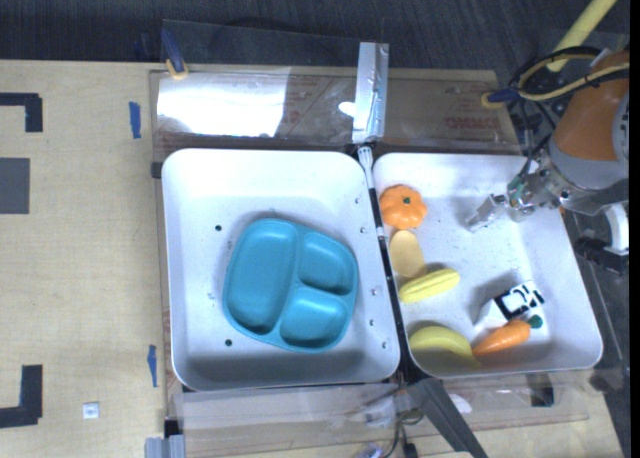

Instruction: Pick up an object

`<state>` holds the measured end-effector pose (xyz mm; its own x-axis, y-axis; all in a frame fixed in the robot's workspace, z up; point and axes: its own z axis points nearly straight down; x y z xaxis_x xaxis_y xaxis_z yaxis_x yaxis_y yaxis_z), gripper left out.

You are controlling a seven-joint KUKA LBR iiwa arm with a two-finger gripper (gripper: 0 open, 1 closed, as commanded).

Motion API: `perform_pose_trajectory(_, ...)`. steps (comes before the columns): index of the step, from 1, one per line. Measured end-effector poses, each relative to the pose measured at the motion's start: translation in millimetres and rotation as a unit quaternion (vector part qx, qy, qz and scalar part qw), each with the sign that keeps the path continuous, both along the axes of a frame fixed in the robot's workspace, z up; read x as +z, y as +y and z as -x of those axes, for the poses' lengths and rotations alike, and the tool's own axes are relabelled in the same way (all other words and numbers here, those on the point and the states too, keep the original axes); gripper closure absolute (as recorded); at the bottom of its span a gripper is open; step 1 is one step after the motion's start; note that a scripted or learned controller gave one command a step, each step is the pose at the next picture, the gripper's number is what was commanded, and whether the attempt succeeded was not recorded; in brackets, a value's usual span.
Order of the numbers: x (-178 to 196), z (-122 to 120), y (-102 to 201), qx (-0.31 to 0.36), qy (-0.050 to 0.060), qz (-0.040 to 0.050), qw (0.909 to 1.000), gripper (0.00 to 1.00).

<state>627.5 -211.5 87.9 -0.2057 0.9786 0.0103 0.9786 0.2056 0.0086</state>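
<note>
**Gripper poised over the right bin, toy foods lying below**

The arm (590, 136) is reaching in from the right, and its gripper (487, 212) is hanging over the far part of the right bin (570, 276). The fingers are showing as a small metallic blur against the white floor; whether they are apart or together cannot be told, and nothing is visibly sitting between them.

The candidate things are lying along the bin's left wall and near edge. An orange pumpkin (403, 206) is sitting far left, nearest the gripper. Nearer the viewer come a pale oval piece (405, 251), a yellow corn-like piece (429, 284), a yellow-green fruit (440, 341), a carrot (500, 338) touching it, and a small black-and-white item (518, 300) just beside the carrot. The left bin (190, 196) is holding a blue divided plate (290, 283).

These are probably light, stiff, smooth plastic toys, likely to slip or roll under a poor pinch. The pumpkin is best taken across its widest part; the carrot across its thick end.
</note>
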Motion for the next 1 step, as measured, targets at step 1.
perform_pose_trajectory(1,-2.2,-37.8,17.2,0.011,0.01,0.0032,0.9999,0.0)
